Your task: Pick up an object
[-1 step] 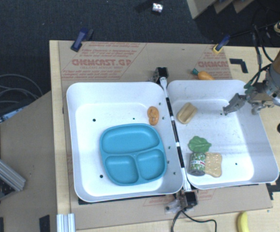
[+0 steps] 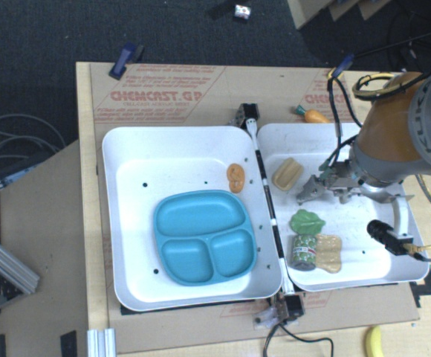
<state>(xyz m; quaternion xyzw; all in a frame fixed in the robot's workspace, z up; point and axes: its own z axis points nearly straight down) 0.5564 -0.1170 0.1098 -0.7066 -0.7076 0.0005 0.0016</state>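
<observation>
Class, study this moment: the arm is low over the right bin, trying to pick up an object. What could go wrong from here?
1. The gripper sits between the tan block and the green toy, so it may close on nothing.
2. The green toy, jar and tan toy lie crowded together; a grasp there could snag two.

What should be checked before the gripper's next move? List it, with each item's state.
1. Gripper over the right bin: ok.
2. Object between the fingers: not ok, none seen there.
3. Tan block close to the gripper and lying apart from other items: ok.
4. Green piece, jar and beige toy separated: not ok, they cluster together.
5. Finger opening: cannot tell.
6. Blue divided plate and orange piece in the left bin, away from the arm: ok.
</observation>
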